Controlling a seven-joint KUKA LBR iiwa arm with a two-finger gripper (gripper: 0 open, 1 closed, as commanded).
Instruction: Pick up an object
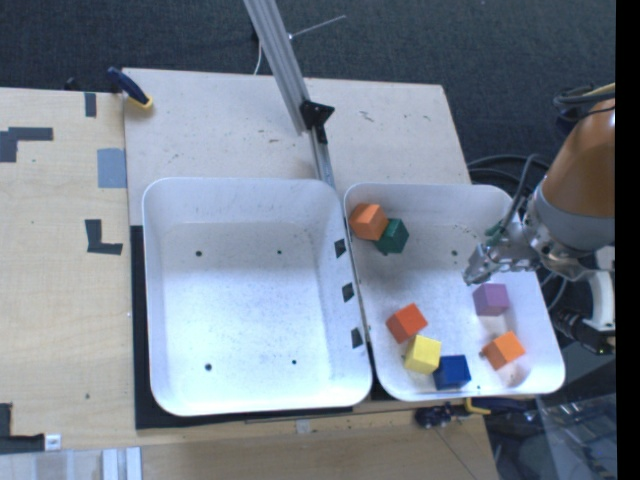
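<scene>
In the right-hand bin (440, 200), seven small blocks are scattered. An orange block (367, 220) and a dark green block (392, 236) lie touching each other near the bin's far left corner. Toward the near side, a red-orange block (406, 322) sits just beside a yellow block (422, 354), which in turn touches a blue block (452, 371). A second orange block (503, 349) is found near the near right corner, and a purple block (490, 299) lies between it and the arm. The end effector (484, 264) is seen low over the bin's right side, just above the purple block, with the grey wrist and orange band of the arm (580, 183) reaching in behind it. Whether it is released or clenched cannot be told, and no block is seen within it. The left-hand bin (240, 298) stands alongside, both bins resting on the pale wooden surface (220, 118). A slanted metal rail (280, 48) crosses above the bins' shared edge.
</scene>
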